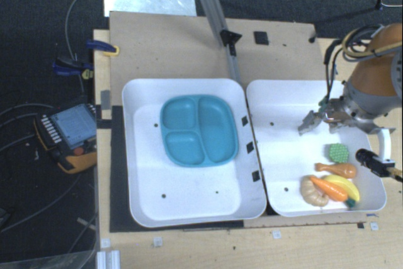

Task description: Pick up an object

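At the near edge of the right bin (277,135) lies a small heap of toy food, all smooth moulded plastic: a pale, lumpy croissant (313,193), an orange carrot (329,188) tapering across it, and a curved yellow banana (345,186) touching the carrot's far side. Just beyond them sits a tan chicken drumstick (337,169), and past that a small green piece (338,152) with a bumpy, knobbed surface. The bin itself is shallow, glossy white, with rounded corners and a few dark dots on its floor.

The left bin (141,154) is the same shape and holds a turquoise plate (199,130) — a rounded rectangle divided into three compartments, matte and smooth.

The gripper (310,123) hangs over the middle of the right bin, up from the food and apart from it — its grey metal fingers point left and look close together, though whether they are fully closed I cannot tell. Nothing shows between them. Above it is the arm's orange band (376,75).
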